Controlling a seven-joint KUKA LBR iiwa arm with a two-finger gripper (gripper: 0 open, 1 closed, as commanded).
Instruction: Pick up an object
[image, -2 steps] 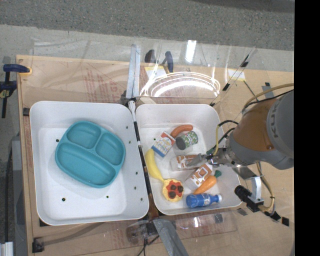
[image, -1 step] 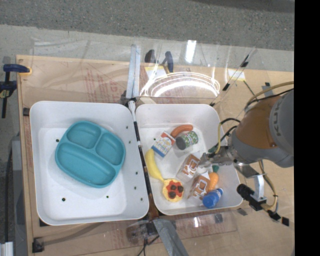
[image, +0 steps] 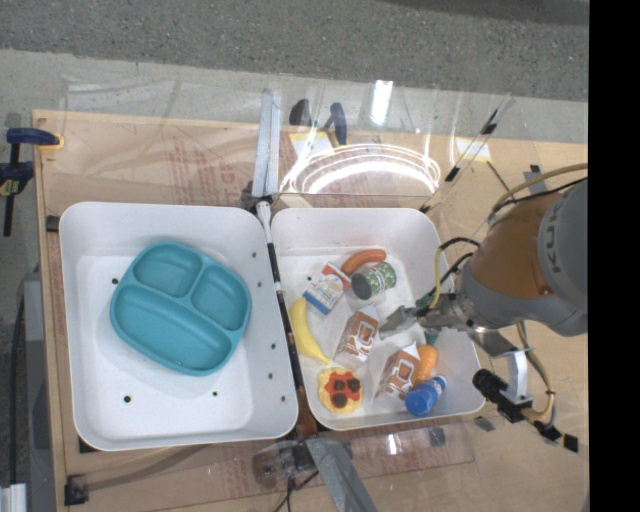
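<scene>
Pincer (image: 402, 320) just beside carton (image: 359, 338).

Glossy white plastic bins (image: 90, 300), matt teal plastic tray (image: 180, 306), wooden bench (image: 150, 160).

So on the tabletop (image: 150, 150) I've got two bins side by side. The left bin (image: 80, 300) just has the divided plate (image: 180, 305) in it. The right bin (image: 300, 225) is packed: sausage (image: 363, 259) at the back, can (image: 373, 281) right in front of it, small carton (image: 325, 290) to their left, banana (image: 306, 330) along the left wall, two more cartons (image: 358, 338) mid-bin, bottle (image: 424, 396) and carrot (image: 428, 362) front right. My arm (image: 525, 265) comes in from the right.
</scene>
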